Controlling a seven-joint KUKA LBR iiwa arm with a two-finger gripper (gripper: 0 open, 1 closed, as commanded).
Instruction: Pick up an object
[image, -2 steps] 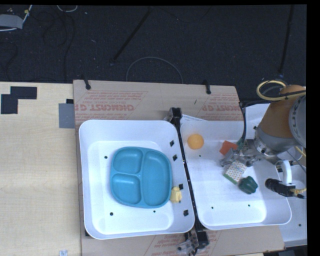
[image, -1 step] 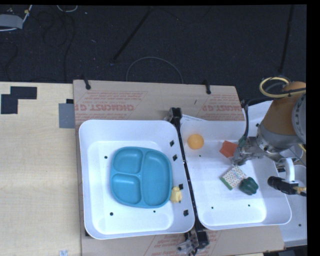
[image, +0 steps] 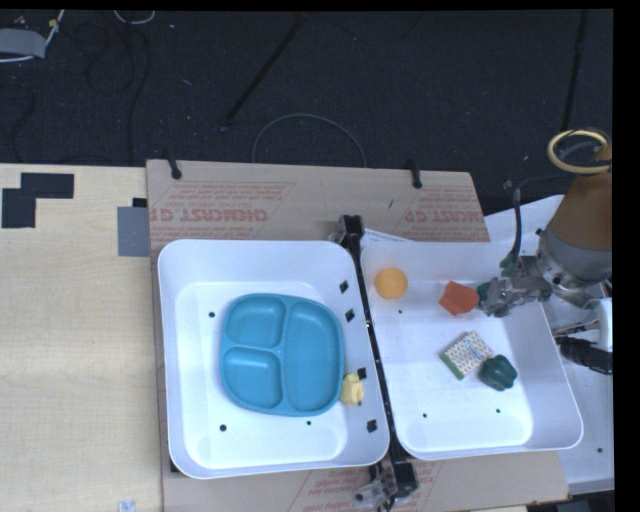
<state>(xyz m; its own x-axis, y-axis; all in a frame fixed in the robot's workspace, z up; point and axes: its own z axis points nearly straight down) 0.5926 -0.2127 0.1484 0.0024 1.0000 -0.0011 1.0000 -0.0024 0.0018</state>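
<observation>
Camera view: the gripper (image: 497, 296) is seen low at the right bin's (image: 420, 440) far right side, just beside the orange-red block (image: 459, 298), probably lined up for a grab there. Whether the claw is apart or together can't be told, too small and dark. Nothing is seen held. An orange ball (image: 391, 283), a patterned tile (image: 466, 354) and a dark green lump (image: 498, 373) are scattered nearby. The left bin (image: 190, 440) is taken up by a blue divided plate (image: 281, 353), with a small yellow piece (image: 352, 389) at its edge.

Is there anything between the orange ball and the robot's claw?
Yes. In the camera view, a red block sits between the orange ball and the gripper, right beside the gripper.
</observation>
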